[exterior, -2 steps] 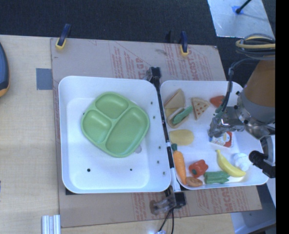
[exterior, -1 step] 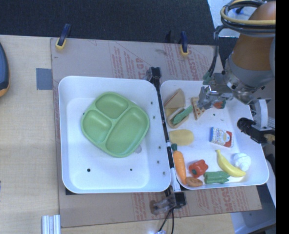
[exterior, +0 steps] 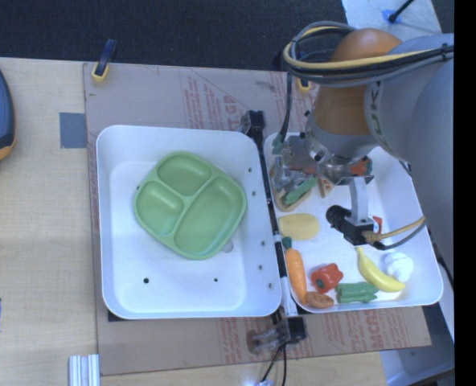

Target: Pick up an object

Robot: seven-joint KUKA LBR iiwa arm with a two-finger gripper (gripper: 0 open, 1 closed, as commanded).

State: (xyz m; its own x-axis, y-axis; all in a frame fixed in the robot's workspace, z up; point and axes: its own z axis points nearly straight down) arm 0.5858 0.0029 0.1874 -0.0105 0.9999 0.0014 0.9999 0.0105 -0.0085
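Red printing runs across the brown cardboard sheet [exterior: 198, 95] under the bins, too faint and small to read. The tool [exterior: 296, 177] sits low in the upper left corner of the right bin [exterior: 411, 185], at centre right of the frame, over a cluster of green and brown toy food [exterior: 296, 191] (whether it is open or shut cannot be told). Just below it lies a pale yellow potato-like piece [exterior: 300, 226]; further down the frame are a carrot [exterior: 295, 273], a red pepper [exterior: 327, 277], a green vegetable [exterior: 356, 293], a banana [exterior: 377, 270] and a white piece [exterior: 397, 264]. The grey arm [exterior: 399, 79] enters from the upper right, its orange band [exterior: 352, 79] above the wrist. The left bin [exterior: 117, 215] holds a green divided plate [exterior: 191, 204].
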